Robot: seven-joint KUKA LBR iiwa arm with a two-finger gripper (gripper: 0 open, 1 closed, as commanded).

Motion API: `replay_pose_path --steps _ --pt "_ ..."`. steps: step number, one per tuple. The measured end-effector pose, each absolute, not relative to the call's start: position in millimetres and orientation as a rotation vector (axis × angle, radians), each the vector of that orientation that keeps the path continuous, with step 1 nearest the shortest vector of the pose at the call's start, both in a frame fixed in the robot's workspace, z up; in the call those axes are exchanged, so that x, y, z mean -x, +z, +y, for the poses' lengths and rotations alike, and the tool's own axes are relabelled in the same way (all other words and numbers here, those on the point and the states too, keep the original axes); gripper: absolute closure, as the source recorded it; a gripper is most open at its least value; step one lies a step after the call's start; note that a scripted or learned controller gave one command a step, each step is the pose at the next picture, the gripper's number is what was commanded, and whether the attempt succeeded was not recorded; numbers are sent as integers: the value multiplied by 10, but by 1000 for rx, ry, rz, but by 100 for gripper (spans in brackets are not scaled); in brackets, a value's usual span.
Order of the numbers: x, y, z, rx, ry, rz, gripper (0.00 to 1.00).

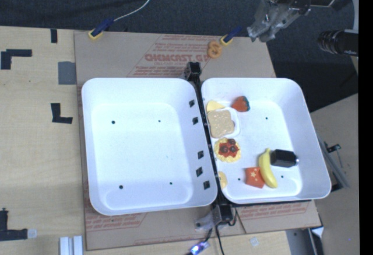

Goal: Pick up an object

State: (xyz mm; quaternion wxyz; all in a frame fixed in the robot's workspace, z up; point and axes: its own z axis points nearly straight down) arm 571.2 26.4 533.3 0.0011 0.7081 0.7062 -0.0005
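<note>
Lying in the right bin, well below the claw and nearer the camera, are the candidate objects for pickup. A yellow banana sits in the lower part of that bin, curved and set roughly upright in the view. A small black block touches the banana's right side. A red wedge-shaped piece lies just beside the banana on its left. Along the bin's left wall (the side next to the divider) sit a tan slice of bread on a pale plate-like piece, a round yellow item with red topping below it, and a red and dark item to the upper right of the bread. The left bin lies below and to the left of the claw.

The claw hangs above the bench's far edge, beyond the right bin, tilted down and to the left. Whether it is spread or closed cannot be told at this angle; nothing is seen between its tips, and it touches no object. A small orange ring rests on the brown board to the claw's lower left, apart from it.
</note>
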Motion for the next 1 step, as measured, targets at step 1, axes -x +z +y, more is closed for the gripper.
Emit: replay_pose_path --steps 1 --pt "-4970 5356 424 -2220 0 2223 100"
